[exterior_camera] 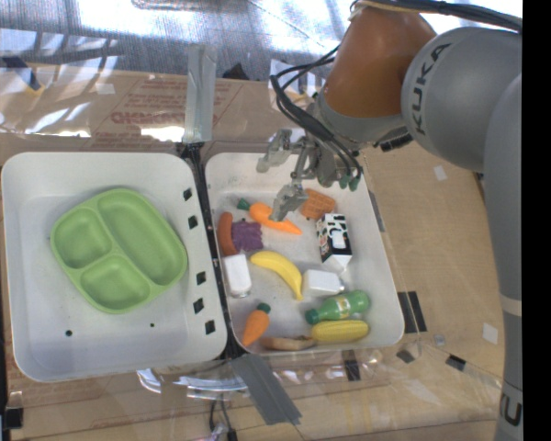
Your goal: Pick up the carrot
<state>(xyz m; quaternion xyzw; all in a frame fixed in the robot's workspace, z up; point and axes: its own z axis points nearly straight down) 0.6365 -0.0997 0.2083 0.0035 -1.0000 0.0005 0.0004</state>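
Note:
Two carrots lie in the right bin [386, 274]. One carrot [274, 219] rests near the back, pointing right, with its green top to the left. The other carrot [253, 326] lies at the front left corner, green top upward. My gripper [285, 175] hangs over the back of the right bin, just above the rear carrot. Its fingers stand open, one fingertip [288, 197] close to that carrot and the other further back. Nothing sits between them.
Around the rear carrot are purple grapes [248, 236], a brown sausage [226, 232], an orange pastry [318, 203] and a cow-print carton [334, 237]. A banana [280, 269], white bottle [237, 275] and green bottle [338, 306] lie nearer. The left bin holds a green divided plate [119, 246].

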